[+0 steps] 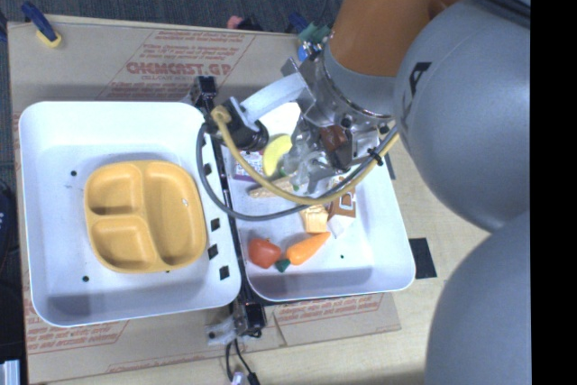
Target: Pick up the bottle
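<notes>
Left bin (36, 194): yellow divided tray (144, 214). Right bin (388, 261): carrot (306, 248), tomato (263, 252); tool (311, 167) state unclear.

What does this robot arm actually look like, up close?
The arm is bulky and rounded, with smooth grey shells and a wide orange band above the wrist. Dark cables run over the band. At the end sits a metal gripper crowded with brackets and small parts, and a yellowish hose with a black one loops out from it.

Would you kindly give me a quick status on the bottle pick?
Gripper down in right bin, fingers unclear. Bottle not identifiable. Toy carrot and tomato close below.
</notes>
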Controlling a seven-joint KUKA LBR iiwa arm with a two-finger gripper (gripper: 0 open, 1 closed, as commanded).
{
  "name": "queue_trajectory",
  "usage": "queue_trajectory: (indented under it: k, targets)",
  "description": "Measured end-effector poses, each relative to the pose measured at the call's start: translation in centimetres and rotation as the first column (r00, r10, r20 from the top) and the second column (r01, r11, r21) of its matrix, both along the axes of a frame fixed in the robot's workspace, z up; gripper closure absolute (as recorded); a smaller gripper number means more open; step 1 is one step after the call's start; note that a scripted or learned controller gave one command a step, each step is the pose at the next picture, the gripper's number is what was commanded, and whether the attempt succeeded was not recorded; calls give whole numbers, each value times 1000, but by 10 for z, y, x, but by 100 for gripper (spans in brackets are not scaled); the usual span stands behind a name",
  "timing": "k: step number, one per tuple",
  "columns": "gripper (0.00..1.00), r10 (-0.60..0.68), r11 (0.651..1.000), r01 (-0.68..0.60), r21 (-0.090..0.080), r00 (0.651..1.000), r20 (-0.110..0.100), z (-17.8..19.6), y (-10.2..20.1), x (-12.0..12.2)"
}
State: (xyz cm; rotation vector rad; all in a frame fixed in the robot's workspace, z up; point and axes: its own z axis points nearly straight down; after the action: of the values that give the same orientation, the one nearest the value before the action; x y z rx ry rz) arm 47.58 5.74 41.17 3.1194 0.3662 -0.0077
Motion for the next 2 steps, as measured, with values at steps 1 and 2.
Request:
queue_trajectory:
  k: [1,2]
  targets:
    - [100,8,1000,-8,4,1000,-2,-70,-25,0]
    - [100,36,999,-36,5,999,-3,-162,-36,-1]
